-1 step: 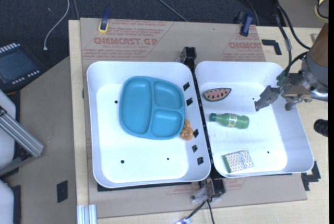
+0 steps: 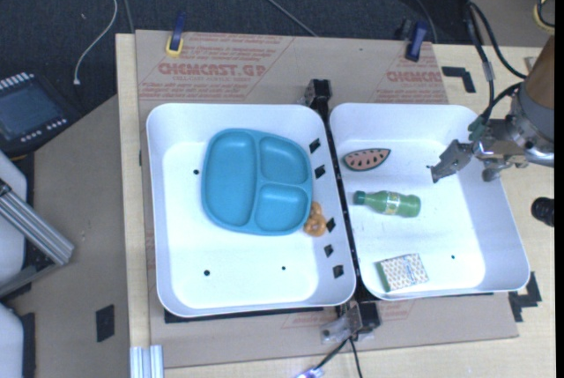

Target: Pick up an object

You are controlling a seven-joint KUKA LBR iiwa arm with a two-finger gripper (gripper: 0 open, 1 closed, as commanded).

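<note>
Bottle (image 2: 387,203), green, lying on its side mid right bin (image 2: 493,218): likely light, rigid, slick, prone to rolling; best gripped across the body. Watermelon slice (image 2: 366,159) beyond, patterned packet (image 2: 402,271) nearer. Gripper (image 2: 451,160) open, empty, hovering right of bottle.

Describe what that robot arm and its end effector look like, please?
The arm is a thick rounded body, grey with a metallic sheen, entering from the right. Its end effector is a small dark grey assembly with slim angular fingers. I can't make out any markings or cables on it.
</note>
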